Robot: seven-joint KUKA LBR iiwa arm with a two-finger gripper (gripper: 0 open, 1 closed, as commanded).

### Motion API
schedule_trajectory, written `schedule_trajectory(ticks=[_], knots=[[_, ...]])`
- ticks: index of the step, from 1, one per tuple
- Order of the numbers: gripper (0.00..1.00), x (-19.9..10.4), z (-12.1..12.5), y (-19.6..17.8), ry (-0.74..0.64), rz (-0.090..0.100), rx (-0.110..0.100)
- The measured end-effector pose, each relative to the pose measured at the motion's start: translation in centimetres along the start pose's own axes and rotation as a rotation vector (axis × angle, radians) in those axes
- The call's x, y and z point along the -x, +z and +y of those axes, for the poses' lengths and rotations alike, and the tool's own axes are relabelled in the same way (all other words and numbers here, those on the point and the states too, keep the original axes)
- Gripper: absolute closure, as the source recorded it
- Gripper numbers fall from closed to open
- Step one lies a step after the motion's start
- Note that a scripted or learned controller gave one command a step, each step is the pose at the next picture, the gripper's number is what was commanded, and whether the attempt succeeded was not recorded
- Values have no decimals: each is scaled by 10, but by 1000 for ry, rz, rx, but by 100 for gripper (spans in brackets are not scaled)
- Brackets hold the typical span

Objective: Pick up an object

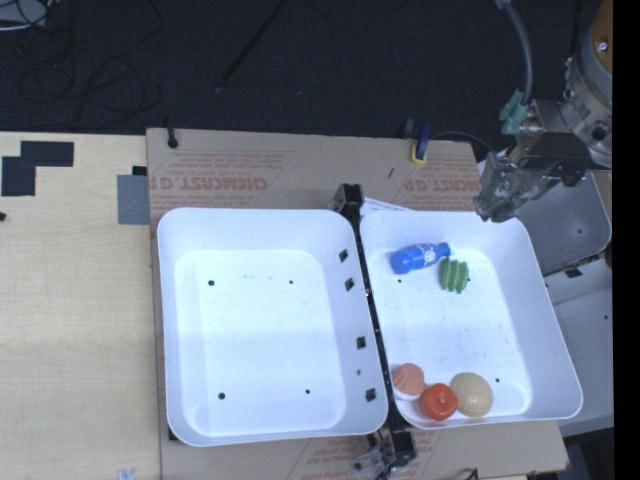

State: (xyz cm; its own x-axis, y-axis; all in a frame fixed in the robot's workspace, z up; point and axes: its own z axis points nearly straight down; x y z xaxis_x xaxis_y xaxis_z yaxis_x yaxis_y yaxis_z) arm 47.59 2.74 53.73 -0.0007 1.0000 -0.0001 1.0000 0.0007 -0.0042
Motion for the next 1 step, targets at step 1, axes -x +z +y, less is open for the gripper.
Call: schedule_trajectory(ticks=[1], knots=[[100,26,-1,169,3,-2,-17]])
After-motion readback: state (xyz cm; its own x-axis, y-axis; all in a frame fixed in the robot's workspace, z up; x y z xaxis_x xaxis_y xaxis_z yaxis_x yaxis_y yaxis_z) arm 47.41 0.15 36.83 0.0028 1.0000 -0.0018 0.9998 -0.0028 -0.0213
